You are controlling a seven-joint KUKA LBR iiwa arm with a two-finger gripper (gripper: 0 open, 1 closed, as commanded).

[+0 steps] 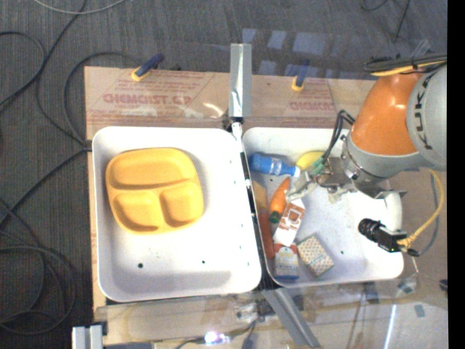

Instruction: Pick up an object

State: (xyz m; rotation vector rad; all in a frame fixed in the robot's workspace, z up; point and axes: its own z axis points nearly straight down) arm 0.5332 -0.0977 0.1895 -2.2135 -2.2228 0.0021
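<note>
Jaws (314, 180) low in right bin (378, 267) beside orange carrot (279, 197), spread impossible to tell.

Grey arm (436, 122) with orange band, black lettering and yellow cable.

We see even, bright overhead light, glare on the white bins (174, 282), soft shadows, and slight overall blur.
</note>
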